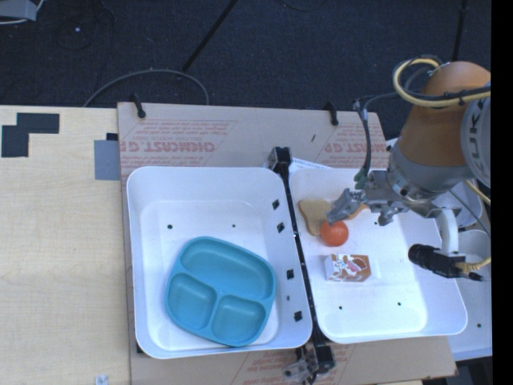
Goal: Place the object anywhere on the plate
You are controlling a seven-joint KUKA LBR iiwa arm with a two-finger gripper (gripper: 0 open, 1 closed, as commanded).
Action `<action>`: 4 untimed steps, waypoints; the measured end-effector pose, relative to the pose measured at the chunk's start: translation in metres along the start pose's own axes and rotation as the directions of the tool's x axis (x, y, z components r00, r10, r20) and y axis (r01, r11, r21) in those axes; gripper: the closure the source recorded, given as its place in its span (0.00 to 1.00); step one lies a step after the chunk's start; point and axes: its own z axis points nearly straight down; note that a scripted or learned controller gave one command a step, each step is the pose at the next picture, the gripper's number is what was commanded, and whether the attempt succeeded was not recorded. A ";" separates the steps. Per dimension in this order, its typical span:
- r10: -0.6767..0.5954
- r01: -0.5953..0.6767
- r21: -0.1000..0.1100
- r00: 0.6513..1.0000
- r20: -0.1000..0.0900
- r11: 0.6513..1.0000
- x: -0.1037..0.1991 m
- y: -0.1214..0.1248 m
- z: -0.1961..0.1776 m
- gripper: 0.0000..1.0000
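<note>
A: How many shallow white plastic bins?
B: Two: the left bin [152, 215] and the right bin [401, 311].
A: And beside the blue three-compartment plastic plate [220, 291]?
B: One plate. In the other bin: one orange ball [335, 233], one tan flat piece [314, 210], one small printed packet [348, 267].

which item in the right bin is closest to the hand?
The orange ball, just below the hand. The tan piece lies to its left; the snack packet lies farther down.

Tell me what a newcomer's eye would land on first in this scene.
The blue plastic plate with three compartments stands out, lying in the left white bin. In the right white bin, a small round orange-red ball sits beside a tan flat piece and above a small printed packet. The grey arm's gripper hovers just above the ball.
</note>
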 end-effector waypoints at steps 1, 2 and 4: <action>0.000 0.000 -0.001 1.000 0.000 1.000 0.043 0.007 -0.003 1.00; -0.001 0.001 0.001 1.000 0.000 1.000 0.097 0.015 0.010 1.00; -0.002 0.002 -0.002 1.000 -0.001 1.000 0.197 0.041 0.003 1.00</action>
